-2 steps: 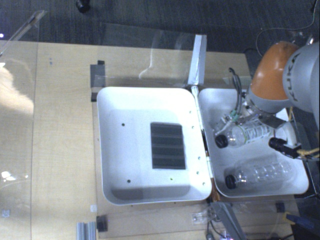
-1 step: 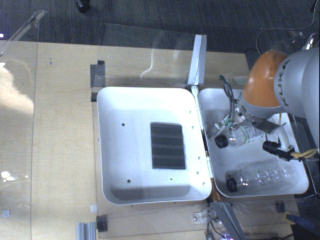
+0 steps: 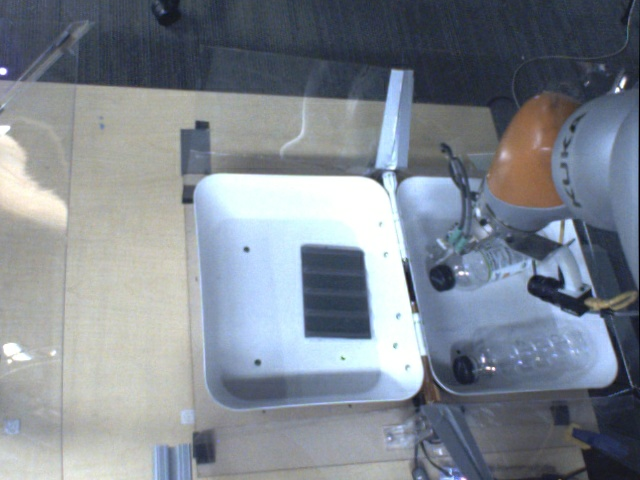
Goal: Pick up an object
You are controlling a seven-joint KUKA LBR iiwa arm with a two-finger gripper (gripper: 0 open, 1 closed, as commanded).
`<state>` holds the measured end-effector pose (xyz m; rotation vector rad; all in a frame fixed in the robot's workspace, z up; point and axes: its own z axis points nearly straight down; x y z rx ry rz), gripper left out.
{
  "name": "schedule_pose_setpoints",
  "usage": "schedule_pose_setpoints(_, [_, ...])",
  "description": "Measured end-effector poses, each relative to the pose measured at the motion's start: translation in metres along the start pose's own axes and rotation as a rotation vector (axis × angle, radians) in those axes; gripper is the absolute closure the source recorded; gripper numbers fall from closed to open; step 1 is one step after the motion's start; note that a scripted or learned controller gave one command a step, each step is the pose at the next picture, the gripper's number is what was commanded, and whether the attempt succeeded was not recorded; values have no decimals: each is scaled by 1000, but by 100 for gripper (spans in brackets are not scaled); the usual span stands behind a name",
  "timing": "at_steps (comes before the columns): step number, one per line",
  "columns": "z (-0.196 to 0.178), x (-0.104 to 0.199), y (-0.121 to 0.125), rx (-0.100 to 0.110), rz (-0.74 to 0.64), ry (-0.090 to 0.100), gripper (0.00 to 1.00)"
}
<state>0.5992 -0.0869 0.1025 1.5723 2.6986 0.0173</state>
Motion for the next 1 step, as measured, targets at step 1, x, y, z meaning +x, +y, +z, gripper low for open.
schedule_pose_setpoints(1, [-83, 52, 85, 14, 338, 5, 100])
